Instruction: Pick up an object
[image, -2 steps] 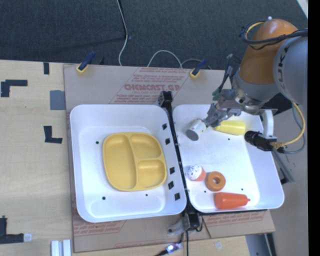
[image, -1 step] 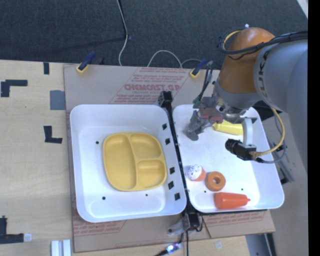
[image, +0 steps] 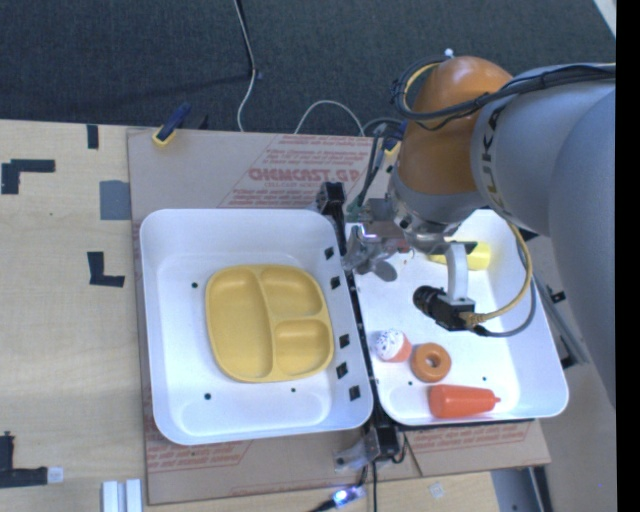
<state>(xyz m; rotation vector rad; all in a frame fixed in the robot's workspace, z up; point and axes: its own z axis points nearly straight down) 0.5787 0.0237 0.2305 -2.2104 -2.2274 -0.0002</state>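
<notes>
Camera view shows the big grey arm coming in from the right and hanging over the right bin. The gripper sits near that bin's left wall, at about 10 o'clock in the bin. I cannot tell if the claw is wide or narrow, and nothing shows inside it.

The things to pick lie lower in the same bin. A small white and orange ball is at 7 o'clock, a brown donut sits just beside it, and an orange carrot lies near the front edge at 6 o'clock. A yellow block peeks out behind the wrist at 12 o'clock.

The left bin has a yellow divided plate in it.

To do this well, I think the claw should move toward 6 o'clock, stop right over one toy, go straight down and close on its middle. The ball and donut are close together, so the claw may bump one.
</notes>
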